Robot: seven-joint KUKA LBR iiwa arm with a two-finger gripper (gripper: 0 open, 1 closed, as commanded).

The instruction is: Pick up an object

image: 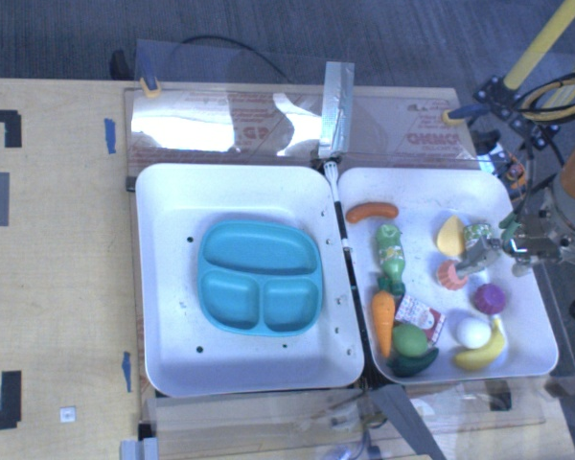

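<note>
Left bin (pixel 163 286): one blue tray (pixel 261 276) with three compartments, lying at its centre.

Right bin (pixel 541 329): toy foods.
- Sausage (pixel 372 212), near the far edge, by the left corner.
- Green bottle (pixel 389 247), along the left edge, below the sausage.
- Carrot (pixel 382 320), left edge, pointing to the near side.
- Green vegetable (pixel 414 343), near-left corner, just beside the carrot, with a red-and-white packet (pixel 420 312) touching it.
- Yellow wedge (pixel 449 237), mid-bin toward the far edge.
- Pink piece (pixel 450 276), centre.
- Purple ball (pixel 490 299), toward the right edge.
- White egg (pixel 473 333) and banana (pixel 483 351), touching, by the near edge.

Gripper (pixel 477 253): low over the right bin, between wedge and pink piece, the arm coming in over the right edge. Whether its fingers are apart or together cannot be told; nothing is seen held.

Step, as judged: descent for a grasp, with the pick not yet made. The pink piece or the wedge looks the likeliest target. The next move calls for centring on one item alone, then closing and lifting straight up; the neighbours stand near enough to be nudged.
</note>
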